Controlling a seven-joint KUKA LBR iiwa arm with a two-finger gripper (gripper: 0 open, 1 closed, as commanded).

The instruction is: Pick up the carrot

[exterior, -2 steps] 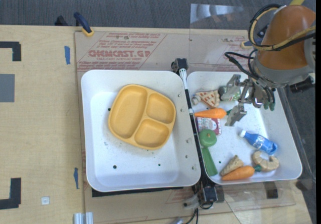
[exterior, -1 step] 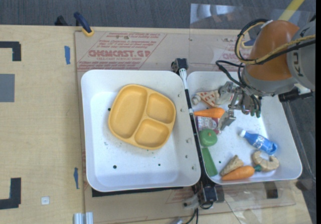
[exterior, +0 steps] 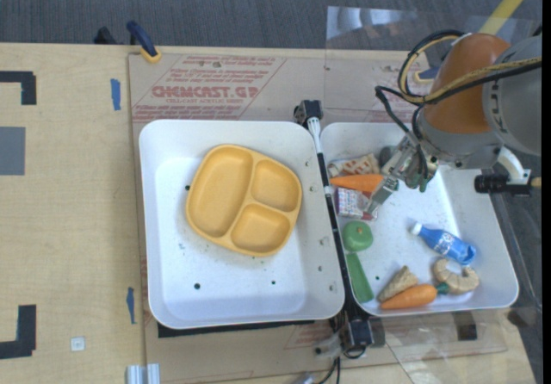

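An orange carrot [exterior: 355,183] lies at the upper left of the right bin [exterior: 482,227], beside a snack packet. A second orange carrot-shaped piece [exterior: 412,296] rests near that bin's front edge. My gripper [exterior: 401,186] hangs low over the upper part of the right bin, just right of the upper carrot. It is open, and one silver finger [exterior: 383,191] reaches down-left to the carrot's right end. Only bare bin floor shows between the fingers.
The left bin [exterior: 164,227] holds a yellow divided plate [exterior: 244,199]. The right bin also has a green round toy [exterior: 357,237], a green stick [exterior: 359,279], a blue bottle [exterior: 445,242], a tan pastry [exterior: 455,275] and a striped packet [exterior: 353,202]. Cables hang by the orange wrist.
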